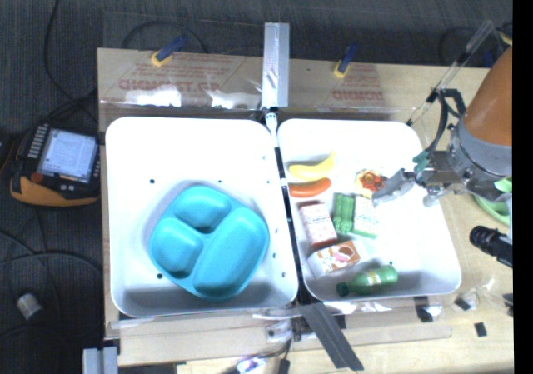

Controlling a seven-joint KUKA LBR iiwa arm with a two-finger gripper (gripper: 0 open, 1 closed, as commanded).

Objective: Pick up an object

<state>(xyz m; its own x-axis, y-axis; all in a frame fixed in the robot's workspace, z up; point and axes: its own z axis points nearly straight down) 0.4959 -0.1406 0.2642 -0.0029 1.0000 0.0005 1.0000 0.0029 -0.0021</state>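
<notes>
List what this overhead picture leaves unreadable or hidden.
- Gripper: blurred and small against the right bin; jaws' state unreadable.
- Arm: cut off by the right edge.
- Carton labels: print too small to read.
- Left bin floor under the blue tray: covered by the tray.
- Handheld screen: glare, text illegible.
</notes>
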